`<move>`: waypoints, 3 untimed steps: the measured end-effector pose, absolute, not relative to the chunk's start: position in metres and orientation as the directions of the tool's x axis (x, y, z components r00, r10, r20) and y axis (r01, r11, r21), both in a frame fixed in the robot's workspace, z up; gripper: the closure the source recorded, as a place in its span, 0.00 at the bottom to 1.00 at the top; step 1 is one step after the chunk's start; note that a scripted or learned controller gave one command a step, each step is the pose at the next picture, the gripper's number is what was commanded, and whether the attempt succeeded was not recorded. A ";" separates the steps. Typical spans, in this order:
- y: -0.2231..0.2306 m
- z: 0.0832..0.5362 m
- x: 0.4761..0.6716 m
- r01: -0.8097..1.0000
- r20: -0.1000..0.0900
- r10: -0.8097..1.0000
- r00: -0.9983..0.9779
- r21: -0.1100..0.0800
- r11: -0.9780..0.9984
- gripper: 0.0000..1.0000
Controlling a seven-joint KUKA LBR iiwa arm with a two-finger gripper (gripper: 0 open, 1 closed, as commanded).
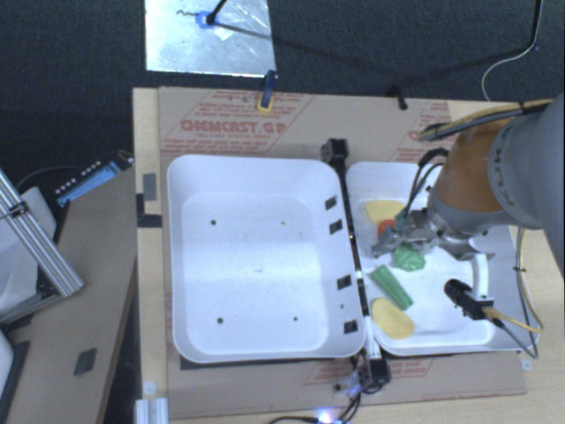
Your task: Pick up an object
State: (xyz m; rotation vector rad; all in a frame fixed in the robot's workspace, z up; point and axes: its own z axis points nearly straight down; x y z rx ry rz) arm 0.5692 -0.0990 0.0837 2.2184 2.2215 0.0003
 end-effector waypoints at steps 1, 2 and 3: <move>-0.099 0.097 0.572 1.000 -0.002 1.000 -0.002 0.008 0.002 1.00; -0.001 0.190 0.623 1.000 0.005 1.000 -0.014 0.015 0.014 1.00; 0.052 0.351 0.637 1.000 0.004 1.000 -0.011 0.022 0.011 1.00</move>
